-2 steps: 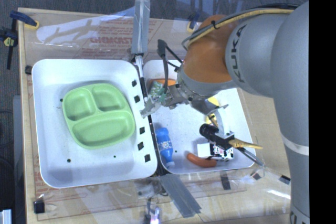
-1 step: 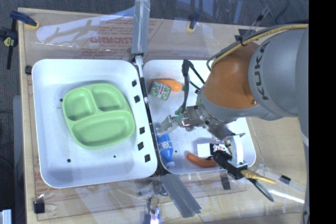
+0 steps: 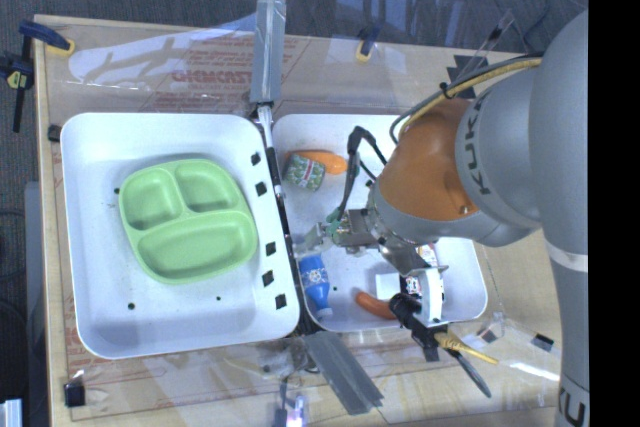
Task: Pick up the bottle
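Claw [image 3: 336, 233], whose opening I cannot tell, is hanging just behind the small clear plastic bottle with a blue label [image 3: 313, 280], which is lying by the left wall of the right-hand shallow white bin [image 3: 310, 130], an orange-red carrot-shaped toy [image 3: 372, 303] lying just beside it.

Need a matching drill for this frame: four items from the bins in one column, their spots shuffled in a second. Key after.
Things:
1. green divided plate
2. bottle
3. green-and-white can
4. red-orange piece

Places:
A. right bin, top end in the view, beside an orange item
B. left bin, middle
C. right bin, by its bottom wall in the view, about mid-width
D. right bin, along the wall it shares with the left bin

Pairs: 1-B, 2-D, 3-A, 4-C
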